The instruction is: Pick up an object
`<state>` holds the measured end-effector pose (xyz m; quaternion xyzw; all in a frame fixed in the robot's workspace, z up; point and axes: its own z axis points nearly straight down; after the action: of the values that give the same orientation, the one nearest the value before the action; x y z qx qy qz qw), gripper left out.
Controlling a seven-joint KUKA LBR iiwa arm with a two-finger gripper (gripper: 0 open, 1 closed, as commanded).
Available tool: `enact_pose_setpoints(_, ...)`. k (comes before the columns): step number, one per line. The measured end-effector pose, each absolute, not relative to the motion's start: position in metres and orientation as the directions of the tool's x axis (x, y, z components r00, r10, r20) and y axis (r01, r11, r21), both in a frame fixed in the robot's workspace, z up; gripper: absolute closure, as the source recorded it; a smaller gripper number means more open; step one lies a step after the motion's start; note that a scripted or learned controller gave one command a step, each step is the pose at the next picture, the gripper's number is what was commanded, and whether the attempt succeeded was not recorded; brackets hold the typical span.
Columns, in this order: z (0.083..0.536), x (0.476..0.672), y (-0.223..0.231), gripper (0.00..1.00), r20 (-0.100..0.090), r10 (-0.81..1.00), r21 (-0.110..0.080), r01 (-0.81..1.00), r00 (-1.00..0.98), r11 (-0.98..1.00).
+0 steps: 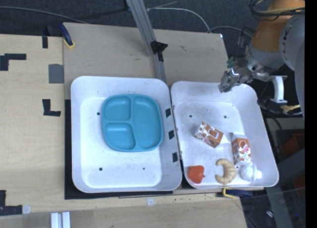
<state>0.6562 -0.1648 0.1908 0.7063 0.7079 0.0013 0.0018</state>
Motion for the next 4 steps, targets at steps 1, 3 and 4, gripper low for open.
enact_pose_setpoints(1, 0.214, 0.657, -0.164, 1.00, 0.000, 1.000, 0.002, 1.000, -0.002, 0.002)
enact_pose_setpoints(3, 0.224, 0.628, -0.063, 1.00, 0.002, 1.000, -0.003, 1.000, -0.006, 0.006)
enact_pose_setpoints(4, 0.231, 0.613, -0.009, 1.00, 0.003, 1.000, -0.002, 1.000, -0.007, 0.007)
